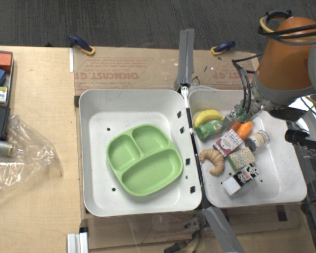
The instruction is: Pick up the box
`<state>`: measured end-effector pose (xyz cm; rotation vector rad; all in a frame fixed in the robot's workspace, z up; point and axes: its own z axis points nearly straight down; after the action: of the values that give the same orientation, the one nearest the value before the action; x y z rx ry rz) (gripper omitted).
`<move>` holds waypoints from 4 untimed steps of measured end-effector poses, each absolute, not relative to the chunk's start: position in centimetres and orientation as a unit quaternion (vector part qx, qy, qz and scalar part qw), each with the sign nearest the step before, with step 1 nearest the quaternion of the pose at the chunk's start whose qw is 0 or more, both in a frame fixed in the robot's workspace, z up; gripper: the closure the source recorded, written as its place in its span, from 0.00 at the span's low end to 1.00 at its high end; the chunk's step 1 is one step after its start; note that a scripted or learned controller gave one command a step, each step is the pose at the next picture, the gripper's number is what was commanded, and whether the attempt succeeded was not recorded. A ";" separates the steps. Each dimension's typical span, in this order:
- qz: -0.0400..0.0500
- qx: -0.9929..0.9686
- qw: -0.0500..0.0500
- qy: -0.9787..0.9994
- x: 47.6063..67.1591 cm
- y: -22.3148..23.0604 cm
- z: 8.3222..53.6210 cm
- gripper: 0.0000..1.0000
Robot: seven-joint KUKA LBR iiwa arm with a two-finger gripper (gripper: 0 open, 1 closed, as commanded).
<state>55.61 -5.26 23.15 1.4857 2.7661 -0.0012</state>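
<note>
Three small boxes lie in the right bin point(284, 188): a pink and white box point(229, 141), a tan patterned box point(242, 157) just below it, and a black and white box point(240, 178) nearest the front. My gripper point(238, 115) hangs low over the bin's back part, just above an orange carrot point(245, 128) and a little up and right of the pink and white box. The grey wrist with its orange band point(287, 51) rises behind it at the upper right. I see nothing in the gripper.
The right bin also holds a banana point(207, 116), a green packet point(209, 128), a croissant point(214, 160) and a small can point(260, 138). A green divided plate point(145, 159) lies in the left bin point(95, 141). A plastic bag point(21, 152) lies on the bench at left.
</note>
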 end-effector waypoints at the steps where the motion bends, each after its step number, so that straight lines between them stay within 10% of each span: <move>1: -0.001 0.363 -0.001 0.932 55.6 0.9 20.4 1.00; 2: 0.000 0.268 0.000 0.963 49.3 8.2 25.7 1.00; 3: 0.000 0.087 0.002 0.996 49.7 2.7 32.9 1.00; 4: 0.000 0.058 0.000 0.998 49.0 7.1 28.9 1.00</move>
<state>49.02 7.13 28.92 0.1835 3.1355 0.0006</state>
